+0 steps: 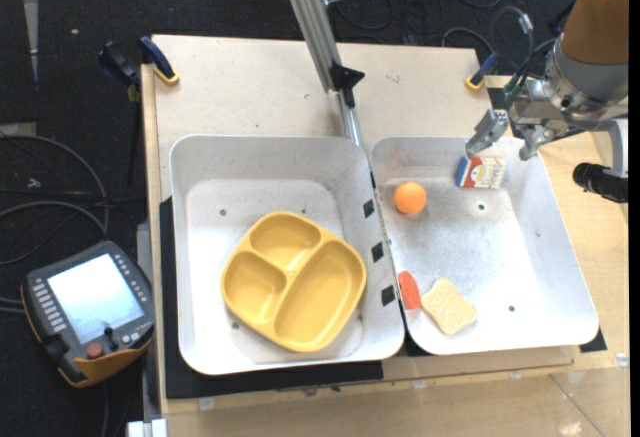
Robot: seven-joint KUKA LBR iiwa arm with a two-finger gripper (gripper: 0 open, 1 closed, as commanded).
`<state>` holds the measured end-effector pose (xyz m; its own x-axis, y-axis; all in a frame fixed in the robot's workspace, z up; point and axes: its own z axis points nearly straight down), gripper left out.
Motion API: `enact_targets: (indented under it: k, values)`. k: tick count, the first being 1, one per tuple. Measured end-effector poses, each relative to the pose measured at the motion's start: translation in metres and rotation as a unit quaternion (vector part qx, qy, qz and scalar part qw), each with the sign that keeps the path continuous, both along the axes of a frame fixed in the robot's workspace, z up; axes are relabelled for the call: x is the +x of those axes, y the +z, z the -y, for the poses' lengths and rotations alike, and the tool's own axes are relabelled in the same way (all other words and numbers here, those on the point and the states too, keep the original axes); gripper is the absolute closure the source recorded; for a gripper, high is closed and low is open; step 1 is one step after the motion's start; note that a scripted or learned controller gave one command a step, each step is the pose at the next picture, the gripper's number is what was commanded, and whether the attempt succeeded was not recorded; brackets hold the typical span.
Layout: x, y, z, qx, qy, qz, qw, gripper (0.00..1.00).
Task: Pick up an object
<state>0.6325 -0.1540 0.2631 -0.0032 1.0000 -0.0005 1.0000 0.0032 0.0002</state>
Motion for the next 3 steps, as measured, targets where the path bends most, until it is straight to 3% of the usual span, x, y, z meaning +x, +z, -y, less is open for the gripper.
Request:
enact_targets:
  k: [1,3]
  values:
    - [0.0,0.0,0.0,-0.0003,0.0,0.0,1.0,0.0]
    - [0.004,-0.087,0.0,0.0001,-0.001,-0.002,1.0,0.0]
